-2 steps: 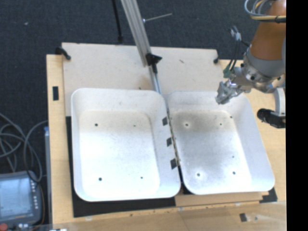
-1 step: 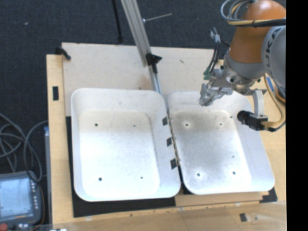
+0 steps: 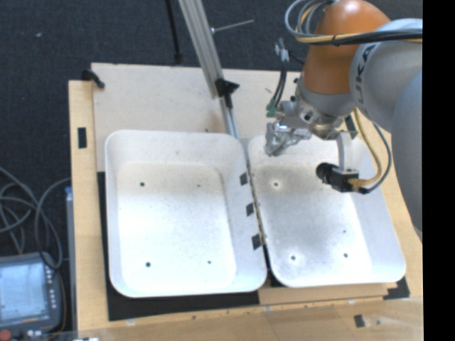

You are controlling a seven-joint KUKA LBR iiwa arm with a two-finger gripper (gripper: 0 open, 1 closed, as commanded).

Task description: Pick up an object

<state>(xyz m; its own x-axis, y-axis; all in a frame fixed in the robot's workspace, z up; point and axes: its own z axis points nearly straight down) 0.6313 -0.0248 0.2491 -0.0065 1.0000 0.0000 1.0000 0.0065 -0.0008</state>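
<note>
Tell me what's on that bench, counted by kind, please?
White bins: 2, the left bin and the right bin
Robot arms: 1, the grey and orange arm, its gripper low over the right bin's far left corner
Slanted metal posts: 1, the post
Total: 4

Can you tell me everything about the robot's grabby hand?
The gripper is a small, grey, metal-looking part under the arm's orange band. It hangs over the far left corner of the right bin, close to the seam between the two bins. Thin cables and a green piece sit just above it. A black part juts out on a bracket beside it. Its tip is blurry, so its fingers cannot be judged, and nothing can be seen in it.
</note>
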